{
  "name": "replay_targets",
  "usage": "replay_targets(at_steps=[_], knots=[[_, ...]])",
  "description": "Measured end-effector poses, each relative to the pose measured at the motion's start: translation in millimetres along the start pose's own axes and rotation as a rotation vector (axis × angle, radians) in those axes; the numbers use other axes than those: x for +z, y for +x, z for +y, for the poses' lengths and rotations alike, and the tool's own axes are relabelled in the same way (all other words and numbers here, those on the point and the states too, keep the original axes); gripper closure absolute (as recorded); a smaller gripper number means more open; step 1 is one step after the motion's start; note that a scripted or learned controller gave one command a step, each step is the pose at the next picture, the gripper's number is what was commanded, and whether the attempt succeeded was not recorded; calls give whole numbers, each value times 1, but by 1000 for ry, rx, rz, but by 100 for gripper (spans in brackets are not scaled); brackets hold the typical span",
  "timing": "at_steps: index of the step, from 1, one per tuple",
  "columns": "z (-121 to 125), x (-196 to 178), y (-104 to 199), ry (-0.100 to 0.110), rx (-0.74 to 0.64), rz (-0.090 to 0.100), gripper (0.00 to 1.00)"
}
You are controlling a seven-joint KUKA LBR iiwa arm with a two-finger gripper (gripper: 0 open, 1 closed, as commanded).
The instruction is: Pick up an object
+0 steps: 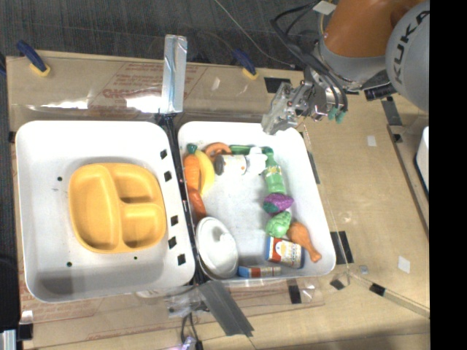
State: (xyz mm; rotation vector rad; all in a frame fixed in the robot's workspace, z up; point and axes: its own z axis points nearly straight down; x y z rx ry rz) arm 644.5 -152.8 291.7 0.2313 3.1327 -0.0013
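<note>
1. Left bin [36, 217]: holds a yellow divided tray [117, 206], lying flat near its centre.
2. Right bin [317, 195]: cluttered. A banana [204, 173] and carrot [193, 177] lie along its left wall; a white bowl [217, 244] sits at the front left; a green bottle [273, 175], purple grapes [278, 203], a small can [284, 252] and a chicken drumstick [304, 240] line the right side.
3. Gripper [279, 115]: poised above the right bin's far right corner, clear of all objects, nothing between its fingers; jaw opening cannot be determined.
4. Arm [387, 28]: partial "KUKA" lettering on the grey housing.
</note>
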Motion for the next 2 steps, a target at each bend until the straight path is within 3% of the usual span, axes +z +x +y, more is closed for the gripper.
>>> replay_targets(at_steps=[2], knots=[[3,-22,-8,1,14,-8,100]])
